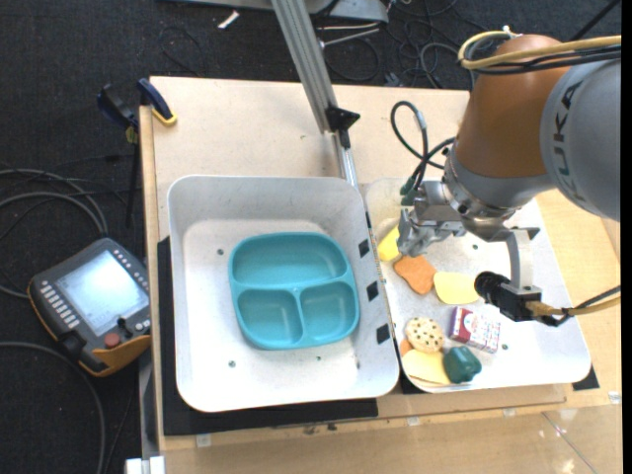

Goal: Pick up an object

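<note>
My gripper (pixel 413 237) reaches down into the right bin (pixel 553 294) near its left wall. It hangs just above an orange wedge (pixel 417 274) and beside a yellow piece (pixel 387 245). A pale yellow slice (pixel 455 286) lies right of the wedge. Nearer the front lie a chocolate-chip cookie (pixel 426 334), a small pink and white box (pixel 477 329), a dark green object (pixel 461 364) and another yellow slice (pixel 423 366). The wrist body hides the gripper's tips.
The left bin (pixel 197 225) holds a teal divided tray (pixel 294 289). A metal pole (pixel 314 67) slants up from between the bins. Black cables (pixel 410 141) loop off the wrist. A teach pendant (pixel 89 304) sits off the bench's left side.
</note>
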`<state>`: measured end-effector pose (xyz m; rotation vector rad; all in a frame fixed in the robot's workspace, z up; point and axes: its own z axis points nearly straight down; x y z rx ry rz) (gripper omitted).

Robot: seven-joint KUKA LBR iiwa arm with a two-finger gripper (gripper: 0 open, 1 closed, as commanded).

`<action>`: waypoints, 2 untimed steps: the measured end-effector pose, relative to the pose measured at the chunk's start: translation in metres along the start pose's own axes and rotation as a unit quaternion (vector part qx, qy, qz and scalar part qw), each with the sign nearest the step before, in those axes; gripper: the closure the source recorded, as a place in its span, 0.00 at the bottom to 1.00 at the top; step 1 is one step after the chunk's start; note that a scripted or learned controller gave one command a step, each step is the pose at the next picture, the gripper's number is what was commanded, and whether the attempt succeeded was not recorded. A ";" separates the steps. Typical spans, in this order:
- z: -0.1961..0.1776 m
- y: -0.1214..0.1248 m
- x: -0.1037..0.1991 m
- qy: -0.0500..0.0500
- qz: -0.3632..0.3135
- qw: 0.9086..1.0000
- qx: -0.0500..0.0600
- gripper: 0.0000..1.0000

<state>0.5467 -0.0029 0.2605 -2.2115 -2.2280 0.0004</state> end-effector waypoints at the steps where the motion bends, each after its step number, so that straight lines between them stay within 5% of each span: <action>1: 0.011 -0.007 0.043 0.000 0.000 1.000 0.000 1.00; 2: 0.008 -0.024 0.101 0.000 -0.001 1.000 0.000 1.00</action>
